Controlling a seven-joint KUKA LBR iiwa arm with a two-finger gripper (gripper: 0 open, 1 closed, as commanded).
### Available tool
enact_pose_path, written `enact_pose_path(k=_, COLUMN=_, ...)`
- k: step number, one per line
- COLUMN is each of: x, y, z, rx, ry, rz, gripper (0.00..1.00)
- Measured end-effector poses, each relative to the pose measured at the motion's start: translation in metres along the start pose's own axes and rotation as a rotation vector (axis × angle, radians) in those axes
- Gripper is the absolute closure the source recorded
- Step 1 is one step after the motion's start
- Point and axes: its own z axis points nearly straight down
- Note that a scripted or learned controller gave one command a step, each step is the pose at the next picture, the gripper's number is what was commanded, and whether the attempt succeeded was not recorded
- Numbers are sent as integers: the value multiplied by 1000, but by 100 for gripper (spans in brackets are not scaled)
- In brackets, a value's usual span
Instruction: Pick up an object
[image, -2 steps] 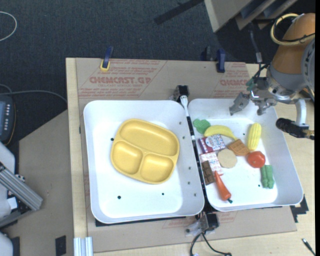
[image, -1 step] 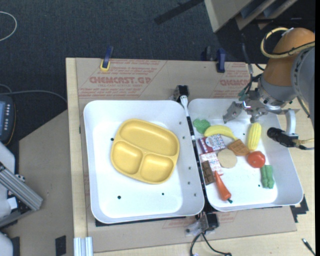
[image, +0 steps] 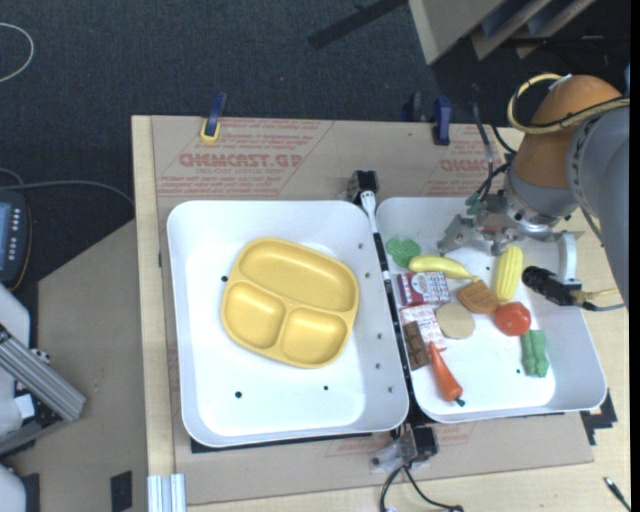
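Hovering over the right bin's (image: 575, 385) far end, the fingers (image: 480, 232) (open or closed, I cannot tell) sit just beside the corn (image: 509, 272), which lies lengthwise toward the camera.

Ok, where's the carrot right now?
The carrot lies in the right bin, near its front left corner, just below the tan round piece and beside the chocolate bar.

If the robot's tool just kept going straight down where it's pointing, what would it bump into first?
Probably the corn cob or the bare floor of the right bin beside it. The tool hangs over the bin's back part, near the corn and banana, but depth is hard to judge here.
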Motion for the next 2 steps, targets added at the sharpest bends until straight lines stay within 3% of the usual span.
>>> enact_pose_path(k=1, x=0, y=1, z=-13, rx=-4, ry=-1, rz=0, gripper=100)
enact_pose_path(k=2, x=2, y=-3, z=-75, rx=-7, ry=-2, rz=1, gripper=100)
